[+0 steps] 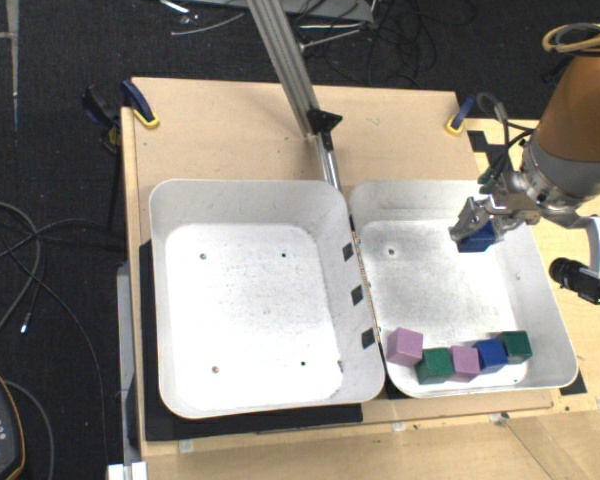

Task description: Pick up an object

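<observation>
My gripper [476, 226] hangs over the upper right part of the right bin [540, 278]. A blue block [477, 238] sits between its fingers and looks lifted off the bin floor, with the gripper shut on it. Along the bin's front edge lies a row of blocks: a purple one [405, 346], a green one [435, 365], a pink-purple one [465, 360], a blue one [492, 353] and another green one [517, 345].
The left bin [170, 298] lies beside the right one, their rims meeting at the middle. A metal pole [290, 63] slants in from the top to the junction of the bins. Clamps [140, 108] hold the board's back corners.
</observation>
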